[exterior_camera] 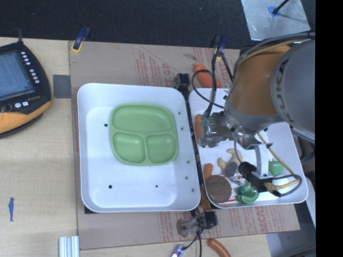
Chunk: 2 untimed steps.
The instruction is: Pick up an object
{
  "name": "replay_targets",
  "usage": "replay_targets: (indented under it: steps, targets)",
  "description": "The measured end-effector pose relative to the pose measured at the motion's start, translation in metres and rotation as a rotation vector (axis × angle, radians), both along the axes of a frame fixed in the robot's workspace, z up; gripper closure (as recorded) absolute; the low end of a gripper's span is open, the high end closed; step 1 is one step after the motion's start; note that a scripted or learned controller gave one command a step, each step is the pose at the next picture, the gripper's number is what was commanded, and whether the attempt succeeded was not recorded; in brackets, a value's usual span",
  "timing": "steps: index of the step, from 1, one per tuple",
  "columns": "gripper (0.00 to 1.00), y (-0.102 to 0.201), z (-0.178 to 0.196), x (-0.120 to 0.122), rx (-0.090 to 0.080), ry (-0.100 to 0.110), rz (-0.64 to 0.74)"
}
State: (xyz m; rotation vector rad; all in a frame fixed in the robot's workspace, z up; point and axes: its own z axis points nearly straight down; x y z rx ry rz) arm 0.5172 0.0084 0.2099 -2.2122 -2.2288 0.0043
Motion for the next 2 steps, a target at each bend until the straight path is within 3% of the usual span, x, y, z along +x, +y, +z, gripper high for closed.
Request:
replay_targets:
  steps: [1, 2]
  targets:
    - [1.0, -0.077, 0.014, 0.017, 0.001, -0.001, -0.006]
    - [1.0, -0.118, 0.029, 0.094, 0.001, -0.001, -0.003]
